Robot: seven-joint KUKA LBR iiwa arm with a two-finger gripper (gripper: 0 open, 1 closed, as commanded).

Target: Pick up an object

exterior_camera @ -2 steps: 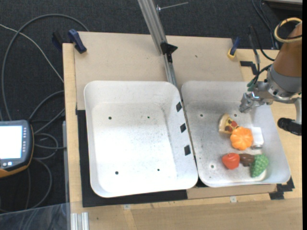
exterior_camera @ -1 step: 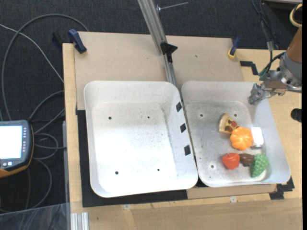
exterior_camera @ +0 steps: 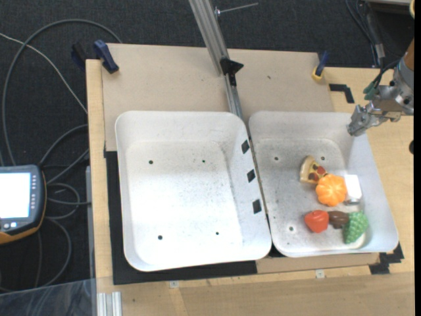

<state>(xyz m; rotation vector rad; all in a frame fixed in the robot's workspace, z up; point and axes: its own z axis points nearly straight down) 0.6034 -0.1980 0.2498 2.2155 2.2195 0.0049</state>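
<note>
The right bin (exterior_camera: 289, 137) holds a cluster of toy foods in its near right part. An orange pumpkin-like piece (exterior_camera: 331, 189) sits in the middle, with a pizza slice (exterior_camera: 311, 170) just behind it and a white block (exterior_camera: 352, 187) to its right. Nearer the front lie a red piece (exterior_camera: 316, 220), a small brown piece (exterior_camera: 339, 218) and a green bumpy piece (exterior_camera: 356, 227). My gripper (exterior_camera: 357, 124) hangs over the bin's far right rim, above and behind the cluster, apart from every object. Nothing shows in it.
The left bin (exterior_camera: 131, 143) stands beside the right one, with a metal pole (exterior_camera: 210, 25) slanting up from the gap between them. Blue clamps (exterior_camera: 105, 54) and a yellow clamp (exterior_camera: 320, 68) grip the far board edge. Cables and a pendant (exterior_camera: 16, 196) lie left.
</note>
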